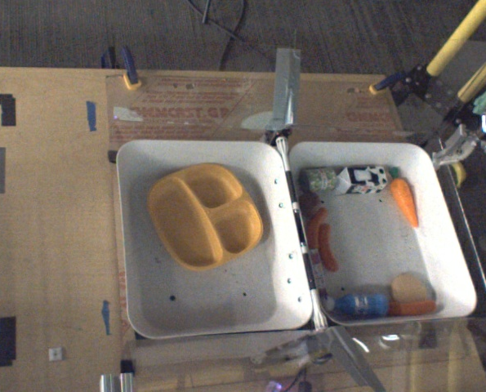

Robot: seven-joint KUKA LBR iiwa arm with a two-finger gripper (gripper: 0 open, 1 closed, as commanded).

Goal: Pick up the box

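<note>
The box is a small carton printed in green, white and black cow patches. It lies on its side along the far wall of the right bin, close to the divider between the bins. An orange carrot lies just to its right, a little apart from it. Nothing is touching the box from above.
Two red sausages lie near the right bin's left wall. A blue bottle and a bun with a sausage sit at its near edge. The left bin holds an orange divided plate. Yellow poles and metal clamps stand at the upper right.
</note>
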